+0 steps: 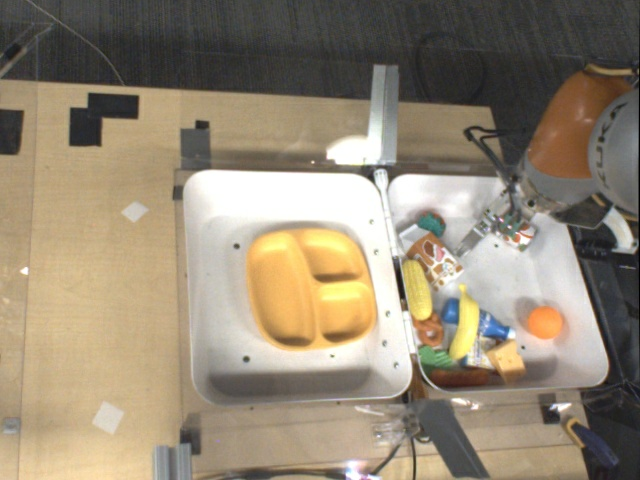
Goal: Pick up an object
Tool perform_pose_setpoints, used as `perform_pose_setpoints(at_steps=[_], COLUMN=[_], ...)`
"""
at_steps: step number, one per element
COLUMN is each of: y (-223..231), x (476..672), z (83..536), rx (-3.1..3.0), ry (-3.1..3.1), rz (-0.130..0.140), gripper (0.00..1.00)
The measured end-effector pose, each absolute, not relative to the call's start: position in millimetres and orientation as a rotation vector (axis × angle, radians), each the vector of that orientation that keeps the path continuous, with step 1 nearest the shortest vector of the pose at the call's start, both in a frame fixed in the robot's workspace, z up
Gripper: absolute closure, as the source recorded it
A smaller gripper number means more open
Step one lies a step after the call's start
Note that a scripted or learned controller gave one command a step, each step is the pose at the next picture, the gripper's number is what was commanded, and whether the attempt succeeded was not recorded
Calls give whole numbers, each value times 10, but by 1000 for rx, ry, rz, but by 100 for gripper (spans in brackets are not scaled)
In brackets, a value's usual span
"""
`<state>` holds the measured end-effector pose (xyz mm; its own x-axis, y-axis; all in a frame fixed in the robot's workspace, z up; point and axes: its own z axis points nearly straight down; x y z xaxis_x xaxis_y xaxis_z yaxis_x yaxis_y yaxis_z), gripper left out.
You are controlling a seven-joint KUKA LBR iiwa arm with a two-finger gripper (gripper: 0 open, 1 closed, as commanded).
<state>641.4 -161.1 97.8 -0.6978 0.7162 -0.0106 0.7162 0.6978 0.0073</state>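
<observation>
Bins sit side by side on the wooden bench (90, 298): the left bin (215, 368) holds a yellow divided tray (310, 288), lying flat near its middle, and the right bin (580, 298) holds a scatter of small toys. The arm (585, 138) reaches in from the right, its orange band above the wrist, and the gripper (478, 236) hangs over the upper part of the right bin, pointing down and to the left. Its two thin fingers stand a little spread, with only bare white bin floor between them, so nothing is pinched. Just left of the fingertips lie a teal-and-red toy (430, 224) and a brown-and-white carton (435, 261), near the bin's left wall. Below them a corn cob (417, 288) lies along that wall, and a banana (464, 325) rests beside a blue piece (482, 323). A green item (432, 356) and a tan block (507, 360) lie at the bin's lower edge. An orange ball (545, 322) sits apart toward the right side, well clear of the gripper.
</observation>
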Motion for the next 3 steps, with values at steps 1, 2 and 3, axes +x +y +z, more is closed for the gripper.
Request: perform_pose_setpoints(at_steps=[1,2,3], y=[-2074,-1843,-1845], x=[6319,6556,6550], z=[1897,885,878], rx=[993,1667,1668], ry=[2962,2650,2651], rz=[1,6,5], gripper=[0,0,0])
